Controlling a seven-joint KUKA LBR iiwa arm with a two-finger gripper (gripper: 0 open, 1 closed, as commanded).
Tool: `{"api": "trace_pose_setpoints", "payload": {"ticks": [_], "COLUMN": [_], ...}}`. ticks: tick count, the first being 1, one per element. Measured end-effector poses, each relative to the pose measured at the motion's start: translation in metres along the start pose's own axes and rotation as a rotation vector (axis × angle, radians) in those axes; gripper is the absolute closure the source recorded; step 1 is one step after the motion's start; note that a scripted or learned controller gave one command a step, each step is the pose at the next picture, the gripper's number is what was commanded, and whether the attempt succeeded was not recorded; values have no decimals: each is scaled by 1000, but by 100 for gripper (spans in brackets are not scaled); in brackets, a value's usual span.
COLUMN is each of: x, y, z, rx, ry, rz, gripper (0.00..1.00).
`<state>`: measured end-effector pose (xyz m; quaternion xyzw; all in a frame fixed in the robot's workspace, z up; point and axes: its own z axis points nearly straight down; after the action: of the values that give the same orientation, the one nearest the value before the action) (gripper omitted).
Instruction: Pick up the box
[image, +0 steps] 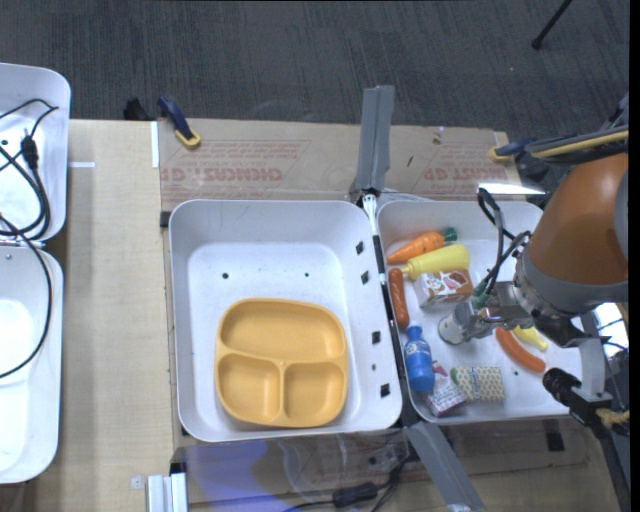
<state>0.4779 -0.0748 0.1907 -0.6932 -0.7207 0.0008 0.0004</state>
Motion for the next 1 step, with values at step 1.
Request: {"api": "trace_pose_setpoints", "payload": {"ticks": [1], "x": [-25], "y": [34], "z": [-2], "rx": [1], "ry": [-1], "rz": [-154], "gripper": [100]}}
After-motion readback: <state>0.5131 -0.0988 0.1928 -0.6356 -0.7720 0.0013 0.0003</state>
